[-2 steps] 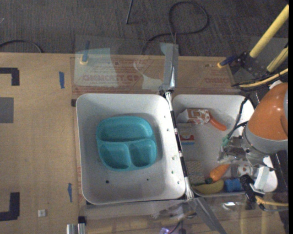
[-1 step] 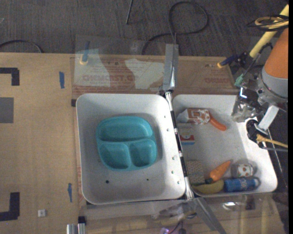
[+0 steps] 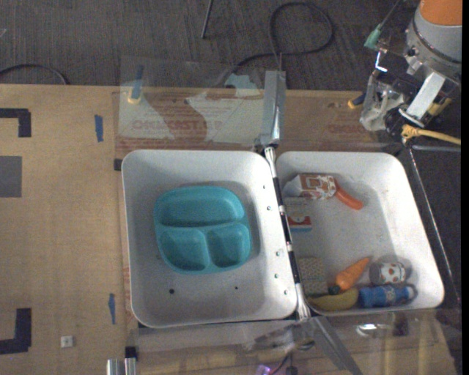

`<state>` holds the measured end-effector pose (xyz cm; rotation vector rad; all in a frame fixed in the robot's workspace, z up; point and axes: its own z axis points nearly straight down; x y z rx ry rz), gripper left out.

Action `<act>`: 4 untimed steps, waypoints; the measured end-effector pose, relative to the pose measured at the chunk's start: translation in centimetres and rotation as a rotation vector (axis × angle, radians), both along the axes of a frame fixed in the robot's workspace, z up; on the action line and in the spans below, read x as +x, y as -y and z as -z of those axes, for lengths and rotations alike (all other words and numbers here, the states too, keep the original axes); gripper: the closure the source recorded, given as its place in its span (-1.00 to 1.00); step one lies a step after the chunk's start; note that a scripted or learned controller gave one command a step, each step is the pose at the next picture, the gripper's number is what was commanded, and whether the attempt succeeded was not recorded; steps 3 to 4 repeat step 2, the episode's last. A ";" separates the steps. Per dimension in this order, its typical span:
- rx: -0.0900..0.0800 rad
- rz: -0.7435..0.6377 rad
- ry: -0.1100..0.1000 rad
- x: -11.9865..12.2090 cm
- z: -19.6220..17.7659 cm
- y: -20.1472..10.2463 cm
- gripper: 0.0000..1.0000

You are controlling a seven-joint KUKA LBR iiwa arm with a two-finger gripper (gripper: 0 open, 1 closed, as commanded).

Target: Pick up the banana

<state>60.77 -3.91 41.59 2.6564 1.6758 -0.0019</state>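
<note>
The banana (image 3: 337, 299) is yellow and lies flat along the front wall of the right bin (image 3: 410, 220), near its front left corner. An orange carrot (image 3: 352, 272) rests just behind it and a blue object (image 3: 385, 295) lies at its right end. My gripper (image 3: 382, 102) hangs above the bench beyond the right bin's far right corner, well away from the banana and outside the bin. The orange band of the arm (image 3: 442, 11) shows at the top right.
The right bin also holds a small carton (image 3: 316, 186), a second carrot (image 3: 349, 198), a red and white box (image 3: 299, 220) and a grey round toy (image 3: 388, 272). A teal divided tray (image 3: 203, 228) lies in the left bin (image 3: 139, 220). Cables trail behind the bench.
</note>
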 end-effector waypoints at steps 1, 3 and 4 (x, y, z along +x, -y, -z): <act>0.001 0.007 -0.001 -3.5 11.4 8.9 1.00; 0.002 0.166 -0.002 -3.6 12.8 10.7 1.00; 0.002 0.166 -0.002 -3.6 12.8 10.7 1.00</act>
